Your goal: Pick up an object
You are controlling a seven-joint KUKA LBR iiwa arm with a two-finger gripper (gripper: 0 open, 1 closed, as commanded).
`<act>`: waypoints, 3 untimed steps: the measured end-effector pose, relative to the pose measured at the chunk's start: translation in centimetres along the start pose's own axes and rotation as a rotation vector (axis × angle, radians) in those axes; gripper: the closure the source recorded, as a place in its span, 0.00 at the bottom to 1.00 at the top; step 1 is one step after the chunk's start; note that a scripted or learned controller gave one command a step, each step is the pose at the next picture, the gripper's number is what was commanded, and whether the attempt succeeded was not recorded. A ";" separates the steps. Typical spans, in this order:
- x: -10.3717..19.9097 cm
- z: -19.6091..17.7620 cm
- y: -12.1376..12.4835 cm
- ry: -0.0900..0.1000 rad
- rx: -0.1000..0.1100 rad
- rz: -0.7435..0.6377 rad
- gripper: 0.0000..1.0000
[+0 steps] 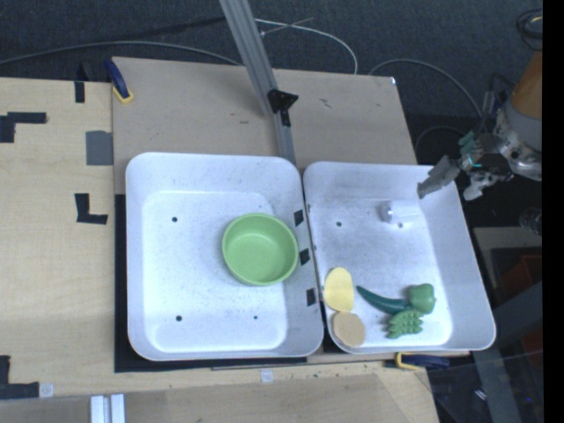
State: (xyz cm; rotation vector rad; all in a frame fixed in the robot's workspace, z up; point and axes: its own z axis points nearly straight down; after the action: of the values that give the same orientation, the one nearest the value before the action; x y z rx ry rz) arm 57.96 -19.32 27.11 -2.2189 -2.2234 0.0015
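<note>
The gripper (447, 174) hovers over the right bin (458, 236) rim; jaw state cannot be determined. The green vegetables (407, 307) lie well below-left of the jaws, apart.

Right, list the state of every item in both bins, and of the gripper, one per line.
green bowl: upright, left bin.
yellow piece: lying flat, right bin.
tan piece: flat against the near rim.
green pepper: on its side.
green leafy toy: lying flat.
gripper: over the right bin's far right edge, holding nothing.

A blue-handled clamp (117, 79) grips the bench's (194, 104) far left corner.
</note>
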 end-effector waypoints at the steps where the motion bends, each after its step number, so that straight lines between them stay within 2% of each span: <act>1: 0.0 0.0 0.0 0.000 0.000 0.000 0.00; 3: -0.4 9.1 -0.9 0.001 0.005 0.001 0.00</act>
State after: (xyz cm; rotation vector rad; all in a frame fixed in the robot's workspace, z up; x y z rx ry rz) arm 57.01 -19.76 18.06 -2.2172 -2.2194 0.0064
